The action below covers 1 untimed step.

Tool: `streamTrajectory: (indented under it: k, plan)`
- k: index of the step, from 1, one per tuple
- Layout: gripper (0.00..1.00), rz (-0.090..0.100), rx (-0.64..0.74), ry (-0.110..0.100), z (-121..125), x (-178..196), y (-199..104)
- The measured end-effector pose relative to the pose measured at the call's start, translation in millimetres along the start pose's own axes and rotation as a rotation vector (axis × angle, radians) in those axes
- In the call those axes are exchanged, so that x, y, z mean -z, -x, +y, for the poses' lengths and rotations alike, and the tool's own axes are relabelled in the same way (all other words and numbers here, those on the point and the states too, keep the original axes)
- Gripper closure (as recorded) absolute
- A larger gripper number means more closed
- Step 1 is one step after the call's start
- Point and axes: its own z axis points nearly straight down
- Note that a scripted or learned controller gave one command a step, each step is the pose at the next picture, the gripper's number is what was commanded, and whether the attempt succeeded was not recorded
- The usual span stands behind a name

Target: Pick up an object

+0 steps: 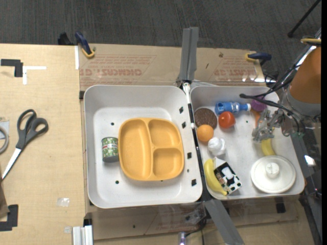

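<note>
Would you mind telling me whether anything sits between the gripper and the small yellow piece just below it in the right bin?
Nothing visible does. The gripper hangs right above the small yellow piece, with bare bin floor around it; the white lid lies beyond, nearer the camera.

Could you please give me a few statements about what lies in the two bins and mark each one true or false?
1. The yellow tray sits in the left bin. True.
2. The green can lies in the right bin. False: it lies in the left bin, beside the tray.
3. The scissors lie on the bench outside both bins. True.
4. The white lid rests on the tray. False: it is in the right bin, near its front right corner.
5. The gripper hangs over the right bin. True.
6. The blue bottle is beside the scissors. False: it lies at the back of the right bin.
</note>
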Motion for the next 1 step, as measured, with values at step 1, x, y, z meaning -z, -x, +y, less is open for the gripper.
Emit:
streamTrajectory:
  k: [1]
  plan:
    - [1.0, 0.004, -0.047, 0.002, 62.2, -10.1, 53.4]
